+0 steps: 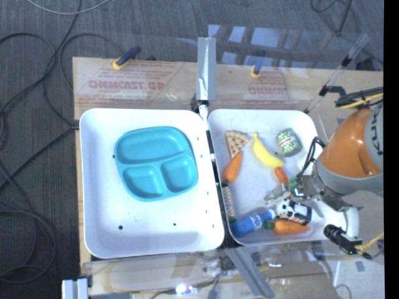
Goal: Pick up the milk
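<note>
Bins (93, 229) number two and are set side by side on the counter (149, 86). One blue divided tray (157, 162) is held in the left bin. In the right bin are counted one waffle piece (237, 142), one banana (265, 152), one green can (288, 141), three carrots, of which one (232, 166) lies beside the waffle piece, and one blue bottle (250, 223). The milk (293, 211), a black-and-white carton, is located at the near right corner, touching one carrot (290, 227). The pincer (288, 195) is positioned just above the milk; whether it is released or clenched cannot be told.
</note>
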Robot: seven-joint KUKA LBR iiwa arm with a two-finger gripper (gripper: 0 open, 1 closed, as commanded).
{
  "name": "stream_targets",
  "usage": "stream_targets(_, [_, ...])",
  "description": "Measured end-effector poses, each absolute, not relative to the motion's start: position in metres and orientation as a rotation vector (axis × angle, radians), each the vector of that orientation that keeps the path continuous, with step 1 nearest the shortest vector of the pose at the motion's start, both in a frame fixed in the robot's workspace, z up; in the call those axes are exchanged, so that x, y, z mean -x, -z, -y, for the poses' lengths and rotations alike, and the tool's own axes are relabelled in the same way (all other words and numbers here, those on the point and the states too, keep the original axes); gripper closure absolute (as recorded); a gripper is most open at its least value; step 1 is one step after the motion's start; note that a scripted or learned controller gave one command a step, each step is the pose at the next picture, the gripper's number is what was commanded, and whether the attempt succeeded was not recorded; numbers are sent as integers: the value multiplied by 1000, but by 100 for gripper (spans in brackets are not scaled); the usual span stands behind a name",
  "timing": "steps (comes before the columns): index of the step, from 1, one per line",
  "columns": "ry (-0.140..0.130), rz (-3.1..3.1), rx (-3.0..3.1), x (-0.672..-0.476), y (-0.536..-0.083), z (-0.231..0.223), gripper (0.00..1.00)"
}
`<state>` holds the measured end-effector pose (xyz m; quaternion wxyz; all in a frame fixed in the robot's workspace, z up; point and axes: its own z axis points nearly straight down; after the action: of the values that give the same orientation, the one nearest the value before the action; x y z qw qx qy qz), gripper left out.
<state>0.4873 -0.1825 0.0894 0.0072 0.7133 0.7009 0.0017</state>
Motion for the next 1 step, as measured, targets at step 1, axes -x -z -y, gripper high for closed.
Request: stream_targets(1, [-11,-2195,-2229,-489,-99,181,100])
